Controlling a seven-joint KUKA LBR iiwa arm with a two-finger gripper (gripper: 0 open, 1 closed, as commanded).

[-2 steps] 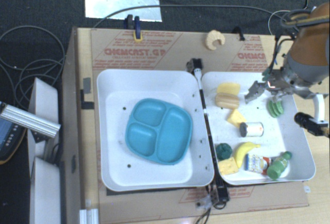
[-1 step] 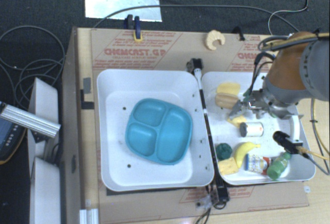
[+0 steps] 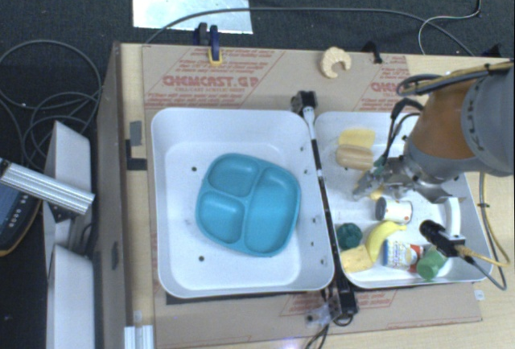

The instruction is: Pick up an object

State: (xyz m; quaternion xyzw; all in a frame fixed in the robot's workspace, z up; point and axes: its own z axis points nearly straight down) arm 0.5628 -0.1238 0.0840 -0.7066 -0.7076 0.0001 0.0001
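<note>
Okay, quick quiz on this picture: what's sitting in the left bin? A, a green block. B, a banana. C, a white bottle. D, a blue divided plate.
D: the blue divided plate lies alone in the left bin, while the banana and the green block sit in the right bin.

End effector [image 3: 372, 183] over cluttered right bin [image 3: 467, 279]
</note>
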